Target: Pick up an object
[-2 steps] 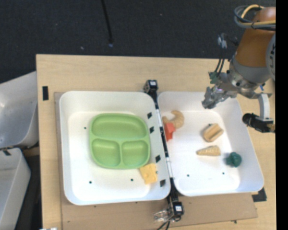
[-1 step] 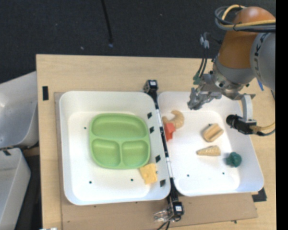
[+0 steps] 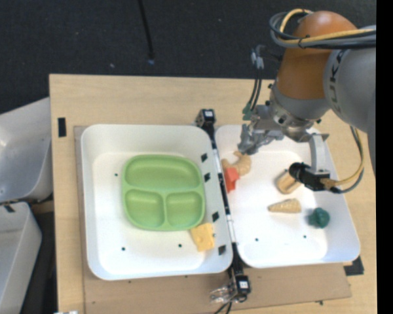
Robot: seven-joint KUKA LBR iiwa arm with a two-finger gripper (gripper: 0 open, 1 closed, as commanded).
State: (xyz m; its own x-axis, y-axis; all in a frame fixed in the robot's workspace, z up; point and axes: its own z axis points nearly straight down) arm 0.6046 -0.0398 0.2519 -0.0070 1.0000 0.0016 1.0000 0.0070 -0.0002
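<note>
A wooden table [image 3: 137, 100] is seen from above, carrying two shallow white bins side by side. The left bin [image 3: 101, 241] holds a green plate [image 3: 162, 191] with three compartments, and this plate is taken here as the landmark. Just beyond the plate's lower right corner, a yellow block [image 3: 203, 236] is seen lying on the bin floor near the rim shared with the right bin [image 3: 275, 250].

To the right of the plate, across the shared rim, a red piece [image 3: 231, 178] and a tan piece [image 3: 242, 165] are seen touching each other in the right bin. Farther right of the plate, a tan chunk [image 3: 286, 182], a pale wedge [image 3: 285, 207] and a teal ball [image 3: 319, 218] are spread over the bin floor, apart from one another.

The grey arm [image 3: 354, 77] with its orange band is shown reaching in from the right, and the tool [image 3: 247, 142] is poised up and to the right of the plate, directly above the tan piece. Whether its fingers are apart or together cannot be told, and nothing is seen between them.

No brand, label or legible writing can be made out on any item.
</note>
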